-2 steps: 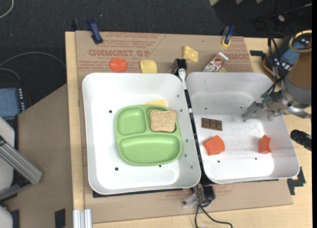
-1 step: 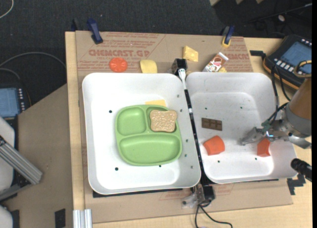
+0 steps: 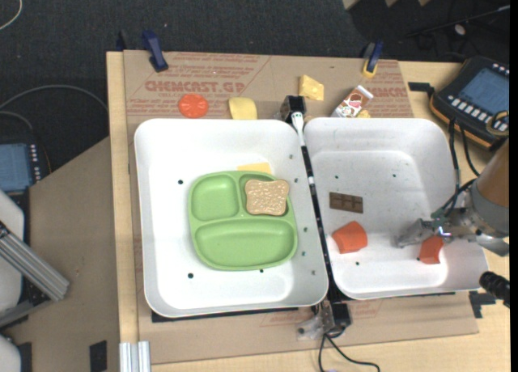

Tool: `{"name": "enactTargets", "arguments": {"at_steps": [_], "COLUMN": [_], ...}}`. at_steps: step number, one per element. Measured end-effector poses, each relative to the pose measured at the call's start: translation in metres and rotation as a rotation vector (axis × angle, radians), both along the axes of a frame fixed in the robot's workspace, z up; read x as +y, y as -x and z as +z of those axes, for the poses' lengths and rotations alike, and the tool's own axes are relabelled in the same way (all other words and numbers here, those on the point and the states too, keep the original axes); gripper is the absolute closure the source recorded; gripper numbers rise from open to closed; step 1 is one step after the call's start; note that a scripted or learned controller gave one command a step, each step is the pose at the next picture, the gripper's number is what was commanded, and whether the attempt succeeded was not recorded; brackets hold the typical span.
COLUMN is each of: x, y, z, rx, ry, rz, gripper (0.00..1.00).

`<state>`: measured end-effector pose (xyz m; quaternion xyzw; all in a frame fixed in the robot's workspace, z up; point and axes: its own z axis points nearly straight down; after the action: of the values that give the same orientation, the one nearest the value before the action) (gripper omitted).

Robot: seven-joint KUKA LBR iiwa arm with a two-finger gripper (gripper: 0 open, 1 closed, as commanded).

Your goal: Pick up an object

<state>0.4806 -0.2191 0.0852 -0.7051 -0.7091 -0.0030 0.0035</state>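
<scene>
You have three pieces lying in the right bin. An orange-red block sits near the bin's left wall, toward the front, tilted a little. Just behind it, a flat brown chocolate bar lies on the floor, scored into squares. Well apart, near the front right corner, a smaller red block rests on the floor.

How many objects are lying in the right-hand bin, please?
3: a chocolate bar near the middle, an orange block below it, and a small red piece by the gripper.
</scene>
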Motion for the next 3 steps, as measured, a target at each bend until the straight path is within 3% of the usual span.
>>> {"name": "enactTargets", "arguments": {"at_steps": [1, 2, 3], "x": [-0.003, 0.019, 0.065], "y": [0.0, -0.052, -0.096], "z": [0.01, 0.026, 0.003], "rx": [-0.003, -0.007, -0.005], "ry": [0.007, 0.012, 0.01], "rz": [-0.004, -0.002, 0.0], "gripper": [1.0, 1.0, 1.0]}}
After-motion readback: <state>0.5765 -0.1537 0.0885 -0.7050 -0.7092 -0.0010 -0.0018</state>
